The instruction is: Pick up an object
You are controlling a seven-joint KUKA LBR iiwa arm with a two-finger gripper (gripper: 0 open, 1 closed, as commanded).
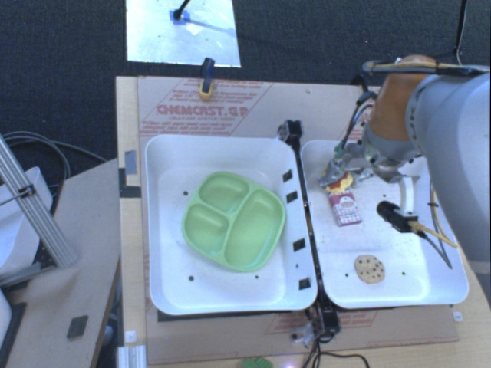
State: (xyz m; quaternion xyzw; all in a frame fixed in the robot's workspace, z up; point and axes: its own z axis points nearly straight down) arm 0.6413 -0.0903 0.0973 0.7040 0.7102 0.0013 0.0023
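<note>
Pincer (337, 176) position: low over the far left corner of the right bin (414, 271). Its opening cannot be told from this view, and no object is seen in its grip. The grey arm (453, 144), with its orange band (395, 102), enters from the right.

Right bin contents:
- A red and white packet (346, 208) lies flat just in front of the pincer, near it; contact cannot be told.
- A round cookie (369, 269) lies nearer the front wall, well apart from the packet.

The left bin (165, 274) holds a green divided plate (234, 221), lying flat near its middle and turned at an angle. Black clips (292, 198) sit along the seam where the two bins meet.

Both bins rest on a pale sheet printed with red lettering (203, 110), which covers the tan surface (132, 297). A yellow and black clamp (206, 79) stands at the far edge of the surface.

Room: the floor is dark carpet (61, 52). A square metal plate (199, 37) lies on it beyond the surface. To the left are dark cables (46, 144), a slanted aluminium strut (38, 213) and a tan panel (77, 244).
</note>
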